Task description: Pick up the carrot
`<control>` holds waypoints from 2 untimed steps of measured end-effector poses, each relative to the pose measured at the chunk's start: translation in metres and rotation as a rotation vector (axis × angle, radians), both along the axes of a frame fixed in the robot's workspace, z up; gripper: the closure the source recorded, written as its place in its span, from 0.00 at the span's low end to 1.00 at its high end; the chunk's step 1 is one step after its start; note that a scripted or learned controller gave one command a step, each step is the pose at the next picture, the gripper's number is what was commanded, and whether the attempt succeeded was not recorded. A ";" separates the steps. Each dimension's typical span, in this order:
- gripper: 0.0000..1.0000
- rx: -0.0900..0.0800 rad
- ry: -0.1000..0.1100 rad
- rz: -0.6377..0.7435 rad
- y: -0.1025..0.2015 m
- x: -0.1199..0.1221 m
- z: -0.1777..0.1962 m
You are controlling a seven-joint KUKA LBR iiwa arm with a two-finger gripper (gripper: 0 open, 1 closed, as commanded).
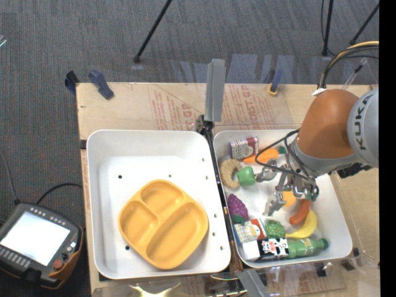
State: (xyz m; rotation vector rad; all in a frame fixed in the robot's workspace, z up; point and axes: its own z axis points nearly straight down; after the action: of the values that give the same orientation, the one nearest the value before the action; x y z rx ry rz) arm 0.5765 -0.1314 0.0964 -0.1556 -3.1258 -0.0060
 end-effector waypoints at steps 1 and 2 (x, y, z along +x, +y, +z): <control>0.00 -0.004 -0.013 -0.151 -0.029 -0.066 -0.008; 1.00 -0.004 -0.014 -0.144 -0.027 -0.065 0.001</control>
State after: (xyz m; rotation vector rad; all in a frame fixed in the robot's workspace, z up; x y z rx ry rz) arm 0.5117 -0.1587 0.0976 -0.3822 -3.1205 -0.0021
